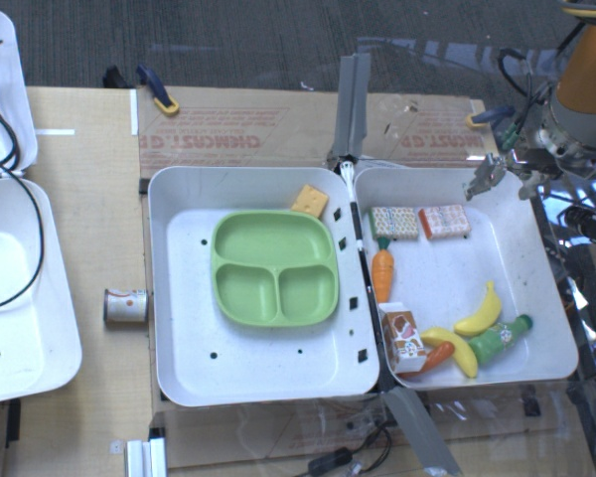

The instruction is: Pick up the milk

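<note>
Brown-and-white milk (403, 338) touches a carrot (381, 272) and banana (455, 348); hand (497, 172) well apart, grip unclear.

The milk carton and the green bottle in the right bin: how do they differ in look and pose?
The milk carton is a boxy white and brown pack at the right bin's near-left corner; the green bottle is rounded and lies on its side further right. The carton touches a carrot-like piece; the bottle rests against a banana. Both lie in the same bin, away from the gripper.
</note>
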Controlling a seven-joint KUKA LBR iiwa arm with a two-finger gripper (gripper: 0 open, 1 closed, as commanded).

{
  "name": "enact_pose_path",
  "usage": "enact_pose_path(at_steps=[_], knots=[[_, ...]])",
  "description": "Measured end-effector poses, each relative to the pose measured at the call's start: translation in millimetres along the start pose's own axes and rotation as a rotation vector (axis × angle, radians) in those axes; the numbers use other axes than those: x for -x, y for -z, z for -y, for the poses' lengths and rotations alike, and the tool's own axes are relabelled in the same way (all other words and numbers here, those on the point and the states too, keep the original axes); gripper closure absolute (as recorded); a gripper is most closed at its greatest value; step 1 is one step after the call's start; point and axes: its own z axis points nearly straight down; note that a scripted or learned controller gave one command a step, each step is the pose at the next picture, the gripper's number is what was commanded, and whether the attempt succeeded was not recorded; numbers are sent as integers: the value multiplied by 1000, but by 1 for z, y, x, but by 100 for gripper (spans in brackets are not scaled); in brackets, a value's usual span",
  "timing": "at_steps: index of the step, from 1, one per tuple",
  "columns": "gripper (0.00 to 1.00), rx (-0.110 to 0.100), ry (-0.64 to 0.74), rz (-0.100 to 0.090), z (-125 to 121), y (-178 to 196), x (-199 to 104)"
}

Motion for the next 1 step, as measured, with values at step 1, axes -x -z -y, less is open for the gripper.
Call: enact_pose_path(at_steps=[1], knots=[[0, 0, 164, 0, 30, -57, -3]])
